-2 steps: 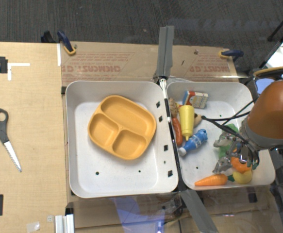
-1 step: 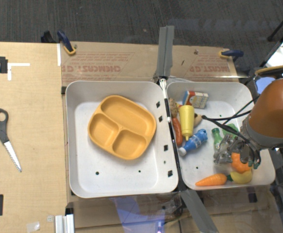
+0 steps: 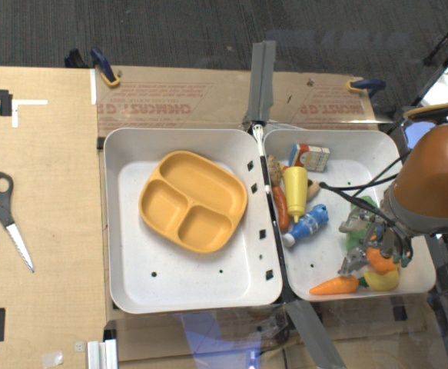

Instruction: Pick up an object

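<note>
Orange carrot (image 3: 334, 286), tapered, lies nr right bin (image 3: 331, 206) front edge.

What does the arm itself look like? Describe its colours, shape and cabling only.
The arm enters from the right as a rounded orange dome over a grey collar. Black cables run from it across the right bin. The gripper below is a cluttered grey metal assembly with dark parts.

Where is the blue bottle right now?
The blue bottle lies in the right bin, toward its left side, just below the yellow bottle and beside the red item along the bin's left wall.
</note>
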`<state>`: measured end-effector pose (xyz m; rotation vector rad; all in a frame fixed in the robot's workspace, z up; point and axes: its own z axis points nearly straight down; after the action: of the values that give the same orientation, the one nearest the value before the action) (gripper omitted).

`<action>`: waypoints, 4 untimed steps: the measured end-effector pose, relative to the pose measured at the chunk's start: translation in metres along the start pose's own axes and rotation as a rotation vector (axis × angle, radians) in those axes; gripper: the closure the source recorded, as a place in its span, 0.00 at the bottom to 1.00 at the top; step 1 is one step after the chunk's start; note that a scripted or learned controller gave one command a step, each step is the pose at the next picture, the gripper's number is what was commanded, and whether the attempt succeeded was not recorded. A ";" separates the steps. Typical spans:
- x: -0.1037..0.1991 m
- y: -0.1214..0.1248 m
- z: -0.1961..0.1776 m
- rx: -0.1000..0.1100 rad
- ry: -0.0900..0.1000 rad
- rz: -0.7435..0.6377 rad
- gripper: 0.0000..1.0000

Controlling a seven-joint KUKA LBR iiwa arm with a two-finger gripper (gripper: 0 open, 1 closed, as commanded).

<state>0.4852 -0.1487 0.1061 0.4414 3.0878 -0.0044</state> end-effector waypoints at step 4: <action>-0.056 -0.039 0.006 -0.011 0.026 0.012 1.00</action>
<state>0.5278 -0.2019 0.1016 0.4631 3.1089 0.0190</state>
